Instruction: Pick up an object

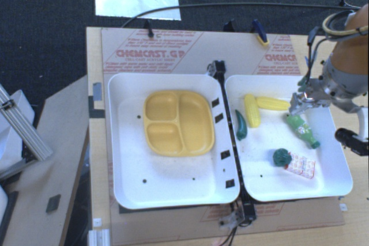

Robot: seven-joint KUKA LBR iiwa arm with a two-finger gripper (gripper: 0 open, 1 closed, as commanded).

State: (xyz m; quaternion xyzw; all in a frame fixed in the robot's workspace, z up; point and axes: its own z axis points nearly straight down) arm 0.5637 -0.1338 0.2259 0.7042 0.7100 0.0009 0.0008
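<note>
The hand [304, 102] is seen low over the right bin [337, 181], just at the cap end of the green bottle [302, 129], which lies flat on the bin floor. Whether it is apart or together cannot be told. Nothing is judged lifted yet: the two corn cobs [252, 110], green pepper [240, 124] and broccoli [281, 156] are all lying loose. The grasp itself is left to be made.

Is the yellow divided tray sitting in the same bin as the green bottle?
No. The yellow divided tray lies in the left bin, while the green bottle lies in the right bin.
</note>
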